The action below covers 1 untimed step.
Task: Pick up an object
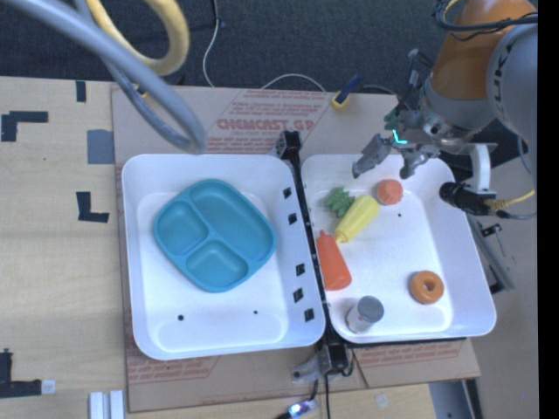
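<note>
While the grey arm with its orange band reaches in from the right, its two-finger gripper hangs over the back edge of the right-hand shallow white bin, fingers spread apart with nothing between them. One dark finger points down-left, and the other sits just above the small round orange-red ball, though the slanted view does not settle whether it touches it.

Next to the ball lies a yellow corn-shaped toy with a green leafy end toward the divider. An orange carrot-like cone lies along the bin's left wall, its upper tip partly hidden by the corn. A grey cylinder stands near the front edge; what it is cannot be made out. A brown ring-shaped doughnut toy rests apart at the right.

A blue three-compartment plastic tray lies in the left-hand white bin. A blurred grey tube and yellow hose cross the upper left, cut off by the frame.
</note>
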Each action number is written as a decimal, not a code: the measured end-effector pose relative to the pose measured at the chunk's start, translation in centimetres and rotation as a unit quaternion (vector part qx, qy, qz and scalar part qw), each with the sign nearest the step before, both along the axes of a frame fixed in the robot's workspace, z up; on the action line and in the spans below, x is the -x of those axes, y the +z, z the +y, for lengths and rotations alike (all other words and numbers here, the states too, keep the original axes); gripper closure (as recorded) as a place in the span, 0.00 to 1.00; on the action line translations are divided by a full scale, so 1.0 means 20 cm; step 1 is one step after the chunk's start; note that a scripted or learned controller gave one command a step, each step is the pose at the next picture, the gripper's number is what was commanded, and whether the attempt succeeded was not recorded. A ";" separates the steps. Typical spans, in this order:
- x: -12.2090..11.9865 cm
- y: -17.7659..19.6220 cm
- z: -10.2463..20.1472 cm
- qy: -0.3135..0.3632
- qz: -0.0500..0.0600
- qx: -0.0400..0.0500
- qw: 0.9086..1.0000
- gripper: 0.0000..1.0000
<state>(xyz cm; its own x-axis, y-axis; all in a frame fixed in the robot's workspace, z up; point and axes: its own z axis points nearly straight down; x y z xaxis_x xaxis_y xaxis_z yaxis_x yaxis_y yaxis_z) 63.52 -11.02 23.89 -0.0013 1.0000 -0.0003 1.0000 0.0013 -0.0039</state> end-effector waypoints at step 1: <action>0.00 0.00 0.00 0.000 -0.001 0.000 1.000 0.00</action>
